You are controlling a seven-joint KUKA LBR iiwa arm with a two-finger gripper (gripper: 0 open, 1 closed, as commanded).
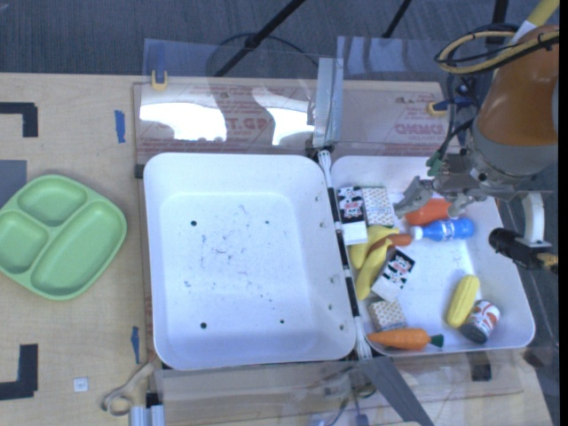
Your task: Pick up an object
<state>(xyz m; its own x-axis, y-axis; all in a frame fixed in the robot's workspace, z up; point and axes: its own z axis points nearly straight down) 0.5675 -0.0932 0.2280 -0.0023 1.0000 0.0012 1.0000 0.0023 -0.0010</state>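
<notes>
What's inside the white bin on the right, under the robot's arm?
The right bin holds bananas, two carrots, a corn cob, a blue bottle, a can and small boxes. The arm covers its far corner.

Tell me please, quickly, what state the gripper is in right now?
Gripper: low over the orange carrot in the right bin; grip cannot be told.

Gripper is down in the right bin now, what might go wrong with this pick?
The gripper sits right at an orange toy that touches a blue bottle; closing here might catch both or push one away. The bananas, patterned boxes and other items crowd the right bin nearby, so a nudge could shift the pile. The grasp may simply miss.
</notes>
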